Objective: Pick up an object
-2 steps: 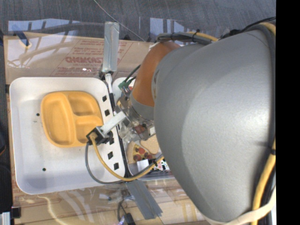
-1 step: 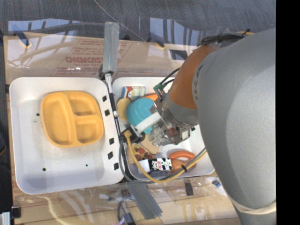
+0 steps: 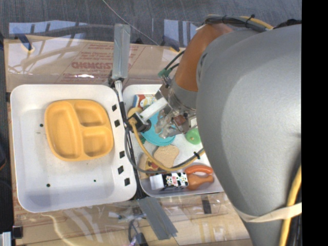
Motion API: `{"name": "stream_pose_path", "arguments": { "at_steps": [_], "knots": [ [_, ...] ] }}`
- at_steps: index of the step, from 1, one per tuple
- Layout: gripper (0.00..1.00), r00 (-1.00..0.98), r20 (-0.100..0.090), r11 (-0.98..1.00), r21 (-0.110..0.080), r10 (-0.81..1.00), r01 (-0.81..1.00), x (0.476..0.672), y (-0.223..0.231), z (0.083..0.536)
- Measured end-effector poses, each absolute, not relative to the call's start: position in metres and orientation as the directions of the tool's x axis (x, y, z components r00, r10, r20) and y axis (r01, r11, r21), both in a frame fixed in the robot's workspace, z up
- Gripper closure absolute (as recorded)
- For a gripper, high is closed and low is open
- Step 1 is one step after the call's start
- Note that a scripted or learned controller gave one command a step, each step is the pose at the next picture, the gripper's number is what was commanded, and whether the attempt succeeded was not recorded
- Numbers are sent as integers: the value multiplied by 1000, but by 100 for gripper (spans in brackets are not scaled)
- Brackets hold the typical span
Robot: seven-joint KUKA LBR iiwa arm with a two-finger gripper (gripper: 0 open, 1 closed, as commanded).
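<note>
A: Gripper [image 3: 166, 123] hangs low in the right bin [image 3: 134, 94], over a teal plate [image 3: 154, 136]; I cannot tell its state.

B: And nearby?

A: Toast [image 3: 166, 156] just below it; yellow tray [image 3: 78, 129] in the left bin [image 3: 31, 188].

One overhead camera looks slantwise down on both bins [image 3: 20, 137].

A flattened cardboard sheet [image 3: 77, 60] with red printing lies under both bins, along the upper left of the frame. A strip of grey tape [image 3: 121, 50] runs down it toward the gap between the bins, and another grey strip [image 3: 156, 217] sits at the bottom centre. Dark carpet [image 3: 61, 1] fills the top.
</note>
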State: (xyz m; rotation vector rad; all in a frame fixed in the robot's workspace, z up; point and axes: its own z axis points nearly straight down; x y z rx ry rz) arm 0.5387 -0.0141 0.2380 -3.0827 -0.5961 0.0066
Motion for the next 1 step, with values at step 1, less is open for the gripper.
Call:
{"name": "stream_pose_path", "arguments": {
  "at_steps": [1],
  "knots": [
    [100, 886, -8, -886, -5, 463, 463, 476, 6, 198]
  ]
}}
